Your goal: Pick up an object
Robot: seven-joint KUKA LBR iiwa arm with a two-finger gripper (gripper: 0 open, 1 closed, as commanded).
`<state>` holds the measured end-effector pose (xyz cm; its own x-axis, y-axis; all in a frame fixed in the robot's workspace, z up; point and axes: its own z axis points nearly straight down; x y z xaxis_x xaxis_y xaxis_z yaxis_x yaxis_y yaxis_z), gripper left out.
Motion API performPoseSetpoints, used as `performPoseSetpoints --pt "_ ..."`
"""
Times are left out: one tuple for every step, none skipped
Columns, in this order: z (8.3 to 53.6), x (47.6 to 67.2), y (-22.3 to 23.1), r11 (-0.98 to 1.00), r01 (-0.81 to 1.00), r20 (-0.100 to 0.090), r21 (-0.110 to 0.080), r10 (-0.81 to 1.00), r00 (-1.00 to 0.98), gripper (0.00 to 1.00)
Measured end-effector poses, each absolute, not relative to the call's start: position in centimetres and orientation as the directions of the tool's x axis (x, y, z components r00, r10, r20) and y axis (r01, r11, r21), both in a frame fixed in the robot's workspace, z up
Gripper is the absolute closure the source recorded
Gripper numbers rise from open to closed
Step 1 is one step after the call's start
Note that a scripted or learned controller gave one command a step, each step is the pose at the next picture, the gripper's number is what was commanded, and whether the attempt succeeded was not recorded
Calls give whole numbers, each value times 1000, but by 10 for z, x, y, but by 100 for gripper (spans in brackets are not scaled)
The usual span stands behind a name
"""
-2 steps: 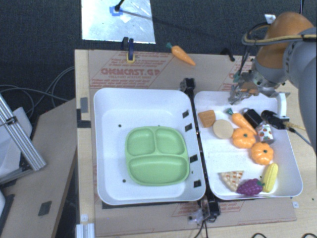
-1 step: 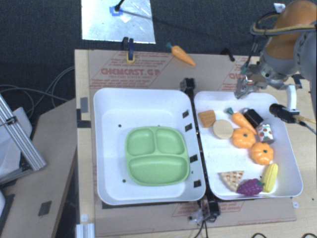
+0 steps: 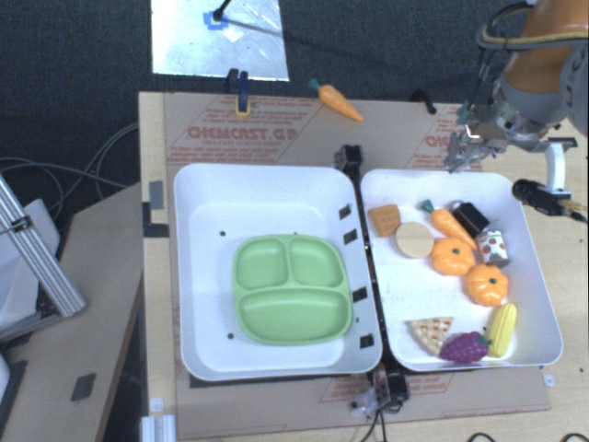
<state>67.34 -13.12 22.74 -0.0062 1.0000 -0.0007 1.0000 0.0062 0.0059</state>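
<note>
The right white bin (image 3: pixel 538 274) holds several toy foods. Among them are an orange bread slice (image 3: pixel 385 219), a pale round cracker (image 3: pixel 414 240), a carrot (image 3: pixel 448 223), a black block (image 3: pixel 470 217) and a small patterned cube (image 3: pixel 494 245). Two orange fruits (image 3: pixel 451 256) (image 3: pixel 488 284) lie near the middle. A corn cob (image 3: pixel 502 328), purple grapes (image 3: pixel 464 347) and a pizza slice (image 3: pixel 430 331) lie along the front. My gripper (image 3: pixel 463 151) hangs above the bin's far rim, behind all the objects, and I see nothing in it.
The left white bin (image 3: pixel 202 201) holds a green divided plate (image 3: pixel 293 288). Another toy carrot (image 3: pixel 337 102) lies on the cardboard behind the bins. A black fixture (image 3: pixel 543 196) juts in at the right bin's far right corner.
</note>
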Motion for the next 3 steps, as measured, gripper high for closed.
performPoseSetpoints --pt "234 632 -91 8 1000 1 0 1000 -8 100" --pt "225 607 -45 8 1000 2 -2 1000 -8 100" --pt "215 576 -7 8 1000 2 -3 1000 -8 100"
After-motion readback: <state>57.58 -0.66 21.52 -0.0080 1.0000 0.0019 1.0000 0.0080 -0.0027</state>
